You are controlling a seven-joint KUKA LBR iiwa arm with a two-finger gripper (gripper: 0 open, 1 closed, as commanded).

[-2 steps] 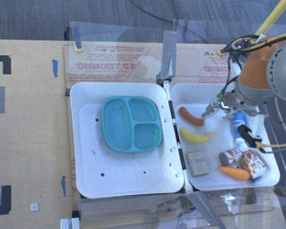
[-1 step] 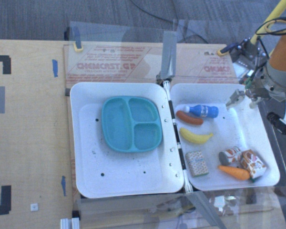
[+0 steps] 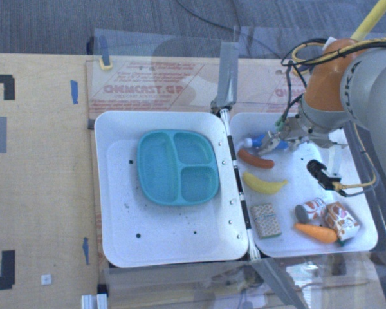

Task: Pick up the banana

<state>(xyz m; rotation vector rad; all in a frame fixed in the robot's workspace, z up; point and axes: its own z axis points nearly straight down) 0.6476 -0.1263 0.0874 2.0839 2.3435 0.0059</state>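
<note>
The yellow banana (image 3: 265,184) lies on the floor of the right bin (image 3: 363,198), near its left wall, curved and pointing right. My gripper (image 3: 268,143) hangs low over the back left part of that bin, above and slightly behind the banana, not touching it. A red sausage (image 3: 256,160) lies between the gripper and the banana.
The right bin also holds a tan speckled cracker (image 3: 266,219), an orange carrot (image 3: 316,232), a small can (image 3: 311,209) and a printed packet (image 3: 341,220) at the front. A teal divided plate (image 3: 178,167) sits in the left bin (image 3: 116,192).
</note>
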